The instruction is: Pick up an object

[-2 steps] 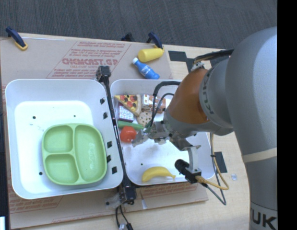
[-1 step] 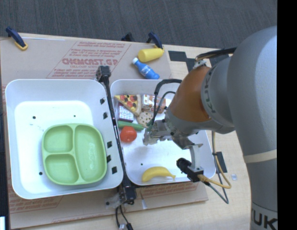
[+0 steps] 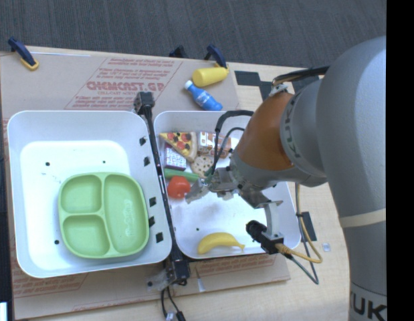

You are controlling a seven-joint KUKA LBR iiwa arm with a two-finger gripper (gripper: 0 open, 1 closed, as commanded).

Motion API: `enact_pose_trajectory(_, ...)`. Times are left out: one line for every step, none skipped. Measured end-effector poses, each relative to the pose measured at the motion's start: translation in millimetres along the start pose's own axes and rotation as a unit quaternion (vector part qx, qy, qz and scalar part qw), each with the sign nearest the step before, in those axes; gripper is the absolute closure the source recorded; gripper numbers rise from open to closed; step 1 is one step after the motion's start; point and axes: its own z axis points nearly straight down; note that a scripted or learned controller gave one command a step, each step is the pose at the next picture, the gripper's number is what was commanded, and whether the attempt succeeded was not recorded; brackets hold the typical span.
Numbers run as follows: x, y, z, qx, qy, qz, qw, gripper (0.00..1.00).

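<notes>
The claw (image 3: 201, 187) is reaching low into the right bin (image 3: 223, 229), its tip sitting just beside a red tomato-like toy (image 3: 178, 187) near the bin's left wall; whether it is released or clenched, I cannot tell, since the wrist is covering most of it. Nothing is visibly being gripped. The toy is lying with a green piece (image 3: 174, 174) right above it, and behind those a pizza slice (image 3: 179, 141) and some printed packets (image 3: 174, 158) are crowding the far end (partly hidden by the arm). A yellow banana (image 3: 220, 243) is resting near the front wall, well apart from the claw. In the left bin (image 3: 33, 146) a green divided plate (image 3: 103, 214) is lying flat. Beyond the bins, on the cardboard, a yellow object (image 3: 209, 76) and a blue bottle (image 3: 204, 97) are lying close together.
</notes>
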Motion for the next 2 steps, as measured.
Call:
enact_pose_trajectory(-33, -41, 20, -0.001, 0.001, 0.005, 1.0000, 0.00)
enact_pose_trajectory(-32, -40, 10, -0.001, 0.002, 0.002, 1.0000, 1.00)
